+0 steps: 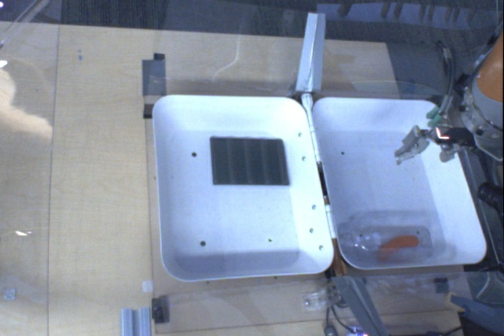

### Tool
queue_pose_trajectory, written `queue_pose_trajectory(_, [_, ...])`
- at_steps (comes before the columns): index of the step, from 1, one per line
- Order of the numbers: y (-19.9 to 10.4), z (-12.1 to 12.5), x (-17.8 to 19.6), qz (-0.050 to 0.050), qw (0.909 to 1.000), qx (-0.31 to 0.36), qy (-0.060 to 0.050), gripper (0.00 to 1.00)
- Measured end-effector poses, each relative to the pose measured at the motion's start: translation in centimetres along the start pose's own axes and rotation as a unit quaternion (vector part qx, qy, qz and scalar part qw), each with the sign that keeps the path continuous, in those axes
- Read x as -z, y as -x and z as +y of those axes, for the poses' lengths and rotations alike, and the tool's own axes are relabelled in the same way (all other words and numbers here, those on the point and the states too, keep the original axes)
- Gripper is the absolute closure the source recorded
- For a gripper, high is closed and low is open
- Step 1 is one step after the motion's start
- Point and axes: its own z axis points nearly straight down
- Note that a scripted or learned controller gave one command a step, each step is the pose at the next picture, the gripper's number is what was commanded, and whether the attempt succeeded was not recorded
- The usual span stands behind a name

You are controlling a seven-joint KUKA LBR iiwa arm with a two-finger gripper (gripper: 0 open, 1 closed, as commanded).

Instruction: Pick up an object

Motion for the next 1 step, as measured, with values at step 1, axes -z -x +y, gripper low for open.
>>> queue_pose_trajectory(1, [-7.93, -1.37, -8.96, 0.000, 0.9962, -0.087, 0.000, 0.00])
